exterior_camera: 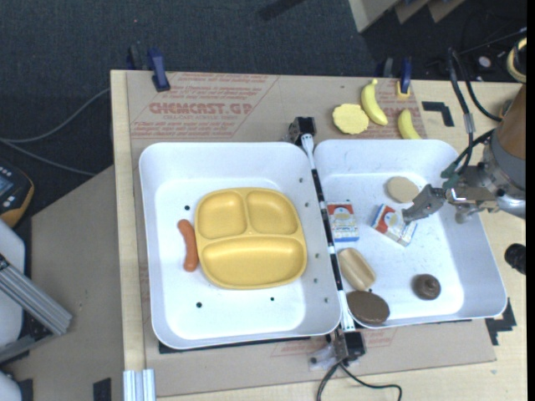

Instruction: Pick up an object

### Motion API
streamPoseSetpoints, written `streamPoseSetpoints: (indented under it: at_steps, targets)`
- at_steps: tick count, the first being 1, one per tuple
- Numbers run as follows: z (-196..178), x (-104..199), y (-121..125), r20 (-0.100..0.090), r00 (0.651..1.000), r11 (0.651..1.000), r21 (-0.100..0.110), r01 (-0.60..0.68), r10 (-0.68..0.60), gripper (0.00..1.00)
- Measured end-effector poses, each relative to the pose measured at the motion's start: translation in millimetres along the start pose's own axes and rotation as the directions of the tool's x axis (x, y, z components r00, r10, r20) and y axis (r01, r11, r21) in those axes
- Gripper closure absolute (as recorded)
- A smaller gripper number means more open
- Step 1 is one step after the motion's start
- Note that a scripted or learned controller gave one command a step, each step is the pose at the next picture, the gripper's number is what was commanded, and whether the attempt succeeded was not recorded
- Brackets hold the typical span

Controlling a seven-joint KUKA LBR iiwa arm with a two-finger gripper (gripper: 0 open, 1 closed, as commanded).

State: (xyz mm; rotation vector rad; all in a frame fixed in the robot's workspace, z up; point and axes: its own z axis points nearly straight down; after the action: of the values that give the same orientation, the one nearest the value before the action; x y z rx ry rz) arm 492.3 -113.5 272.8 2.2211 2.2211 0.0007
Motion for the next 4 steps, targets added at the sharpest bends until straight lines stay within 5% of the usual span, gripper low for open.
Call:
streamPoseSetpoints:
  at_steps: [1,2,3,4]
  targets:
    - [185,18,14,-0.002,1.0,1.0,0.009,0.0,0.0,0.0]
    - [87,-64,69,0.009,1.0,1.0,-0.014,-0.004,0.005,0.0]
    - [194,-35,100,-0.002,1.0,1.0,0.006,0.003,-0.003,0.0]
    - [178,-37,101,0.001,1.0,1.0,-0.002,0.0,0.0,1.0]
